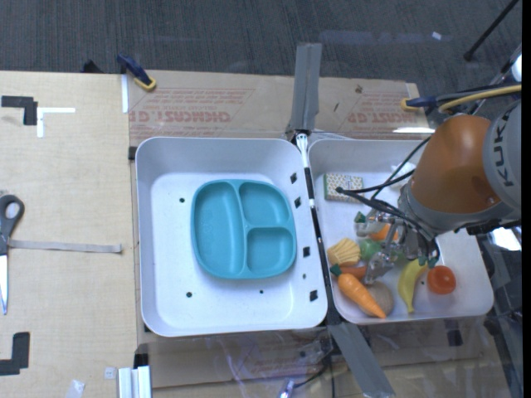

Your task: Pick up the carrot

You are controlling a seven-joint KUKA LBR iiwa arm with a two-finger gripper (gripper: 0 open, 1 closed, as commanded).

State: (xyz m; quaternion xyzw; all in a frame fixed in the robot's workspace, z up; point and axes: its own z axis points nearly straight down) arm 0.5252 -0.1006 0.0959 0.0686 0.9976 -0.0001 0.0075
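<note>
The carrot (362, 296) is orange and lies slantwise at the front of the right bin (473, 305), its thick end toward the bin's left wall. My gripper (384, 251) hangs over the middle of that bin, just behind and to the right of the carrot, and stands apart from it. The arm's orange band (452, 168) and cables hide much of the wrist. A small orange piece (377, 232) shows beside the gripper body.
Around the carrot lie a yellow corn piece (343, 250), a yellow banana (409, 282), a red tomato (440, 279) and a patterned square block (343, 186). The left bin (158, 247) holds a teal divided plate (245, 228). Scissors (7, 222) lie on the bench at far left.
</note>
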